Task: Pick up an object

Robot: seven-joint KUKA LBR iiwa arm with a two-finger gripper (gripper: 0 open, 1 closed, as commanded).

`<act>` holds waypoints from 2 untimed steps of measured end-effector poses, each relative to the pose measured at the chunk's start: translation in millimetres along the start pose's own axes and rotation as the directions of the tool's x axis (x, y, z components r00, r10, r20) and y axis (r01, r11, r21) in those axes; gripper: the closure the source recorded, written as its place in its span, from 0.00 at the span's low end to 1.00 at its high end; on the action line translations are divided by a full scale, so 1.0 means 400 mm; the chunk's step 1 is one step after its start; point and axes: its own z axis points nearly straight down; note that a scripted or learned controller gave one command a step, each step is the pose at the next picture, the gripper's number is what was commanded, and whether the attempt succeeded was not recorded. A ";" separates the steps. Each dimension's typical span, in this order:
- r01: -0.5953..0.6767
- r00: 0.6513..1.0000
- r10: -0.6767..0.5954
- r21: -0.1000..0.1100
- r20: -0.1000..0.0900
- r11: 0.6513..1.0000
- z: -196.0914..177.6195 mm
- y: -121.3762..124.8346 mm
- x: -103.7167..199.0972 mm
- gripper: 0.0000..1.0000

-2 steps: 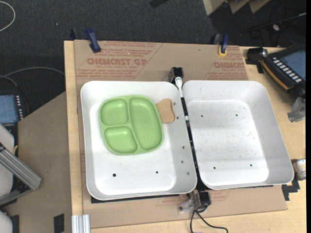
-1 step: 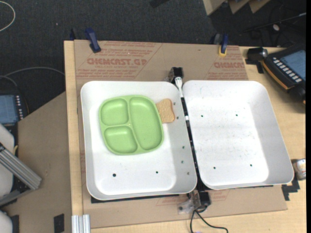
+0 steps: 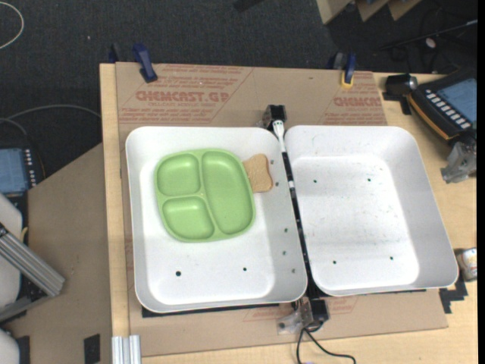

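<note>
Bench board point(image 3: 227, 89), brown and printed with lettering, carries everything else. I judge it serves as a flat, fixed base so that the two bins keep their place under the camera.

Two white bins sit on it side by side, their inner rims touching along the middle. The bin on the view's left point(image 3: 138, 203) holds the task's things. The bin on the view's right point(image 3: 364, 203) shows a bare speckled floor, and I take it for the receiving side.

A green divided plate point(image 3: 204, 196) lies flat in the upper half of the left-hand bin, hollows upward. Its low rim gives little to pinch, so I judge it the harder choice.

A tan slab point(image 3: 260, 174), like a slice of bread, lies just beside the plate's right edge, touching or slightly overlapping it, near the bin's inner wall. It is small and thick-edged, so I would pick it as the object, though the wall and the plate crowd it on two sides.

Two clamps, one blue point(image 3: 144, 63) and one blue and yellow point(image 3: 348, 71), grip the board's far edge, presumably to stop it sliding.

From this picture I cannot tell whether the end effector is apart or together; the pick is not yet begun.
</note>
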 end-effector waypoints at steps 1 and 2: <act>-0.004 1.000 0.005 -0.018 0.009 1.000 -0.055 0.027 -0.111 1.00; 0.002 1.000 -0.002 -0.006 0.001 1.000 0.115 0.040 -0.023 1.00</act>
